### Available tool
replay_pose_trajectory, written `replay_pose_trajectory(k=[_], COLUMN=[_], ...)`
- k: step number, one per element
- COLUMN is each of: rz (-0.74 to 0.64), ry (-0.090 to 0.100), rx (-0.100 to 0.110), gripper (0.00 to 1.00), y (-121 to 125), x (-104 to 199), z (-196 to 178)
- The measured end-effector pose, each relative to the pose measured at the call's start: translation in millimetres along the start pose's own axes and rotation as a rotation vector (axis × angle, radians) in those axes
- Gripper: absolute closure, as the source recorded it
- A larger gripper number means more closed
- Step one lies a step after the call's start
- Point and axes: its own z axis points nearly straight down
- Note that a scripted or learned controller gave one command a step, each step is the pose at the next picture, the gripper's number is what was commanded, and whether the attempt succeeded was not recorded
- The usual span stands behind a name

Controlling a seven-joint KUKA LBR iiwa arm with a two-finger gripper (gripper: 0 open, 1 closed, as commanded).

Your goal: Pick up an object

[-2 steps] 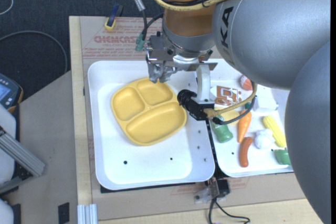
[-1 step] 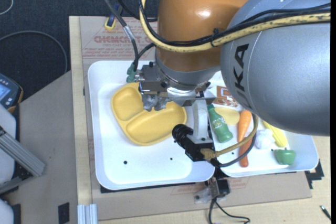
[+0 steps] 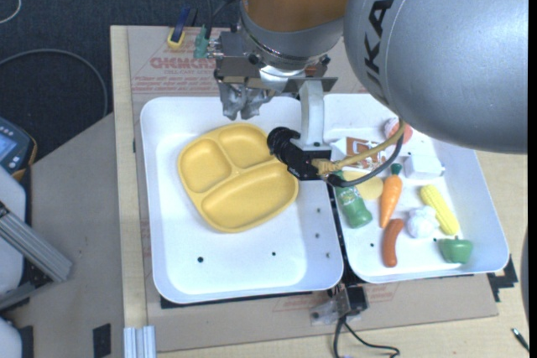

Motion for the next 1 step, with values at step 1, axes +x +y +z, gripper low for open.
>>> replay_pose_trajectory(k=[1], rz=[0.004], ry=[-0.003], rx=[0.014], gripper=[1.00], y=[-59.9], x=[-39.5], z=[-2.6])
